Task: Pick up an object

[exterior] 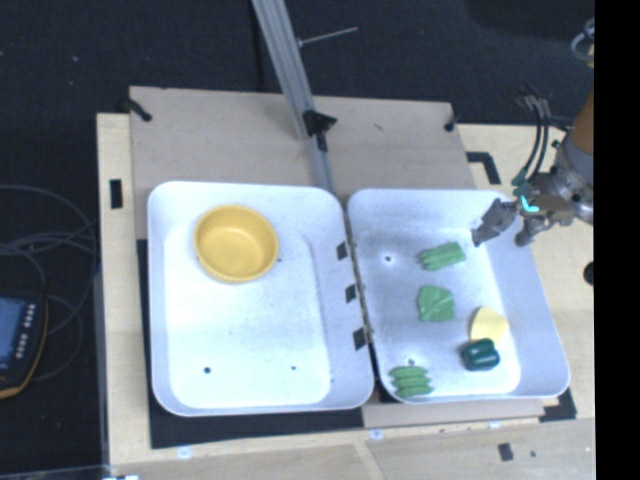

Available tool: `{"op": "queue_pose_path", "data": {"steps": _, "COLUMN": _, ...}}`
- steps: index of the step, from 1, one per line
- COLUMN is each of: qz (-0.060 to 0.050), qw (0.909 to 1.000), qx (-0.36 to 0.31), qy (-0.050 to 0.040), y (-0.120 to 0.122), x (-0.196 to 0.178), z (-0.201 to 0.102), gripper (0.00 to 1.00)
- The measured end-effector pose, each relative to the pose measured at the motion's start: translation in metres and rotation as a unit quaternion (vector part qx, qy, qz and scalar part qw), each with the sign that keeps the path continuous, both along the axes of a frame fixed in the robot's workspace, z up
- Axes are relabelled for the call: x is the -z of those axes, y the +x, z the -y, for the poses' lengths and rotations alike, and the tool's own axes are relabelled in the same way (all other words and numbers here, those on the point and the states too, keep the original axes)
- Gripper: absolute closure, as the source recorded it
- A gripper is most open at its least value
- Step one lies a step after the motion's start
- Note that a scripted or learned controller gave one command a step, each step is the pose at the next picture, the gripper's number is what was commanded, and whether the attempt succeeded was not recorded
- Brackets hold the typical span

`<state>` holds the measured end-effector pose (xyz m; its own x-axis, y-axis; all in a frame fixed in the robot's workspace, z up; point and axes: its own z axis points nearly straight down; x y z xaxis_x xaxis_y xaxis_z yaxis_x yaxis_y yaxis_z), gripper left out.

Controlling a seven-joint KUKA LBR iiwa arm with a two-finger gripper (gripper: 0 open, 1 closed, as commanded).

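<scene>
Objects for picking lie in the right bin — five small pieces on its white floor. Farthest is a pale green oblong piece, lying slantwise; nearer, about mid-bin, sits a green leafy-looking piece; at the near edge lies a ribbed green piece. Toward the right wall a yellow wedge rests with a dark green rounded block touching its near side. That makes three light green pieces, one yellow and one dark green. The left bin holds one thing, a yellow bowl, upright in its far left part. Both bins sit side by side on the table. The gripper hangs over the right bin's far right corner, just right of the oblong piece and apart from it; its fingers are spread with a clear gap between them and nothing in that gap.
</scene>
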<state>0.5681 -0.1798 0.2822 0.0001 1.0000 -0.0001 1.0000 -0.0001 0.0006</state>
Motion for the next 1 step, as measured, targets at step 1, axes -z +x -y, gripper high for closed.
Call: {"op": "queue_pose_path", "data": {"steps": 1, "qz": 0.0, "qw": 1.0, "qx": 0.0, "qy": 0.0, "y": 0.0001, "x": -0.0001, "z": 0.0, "gripper": 0.0}}
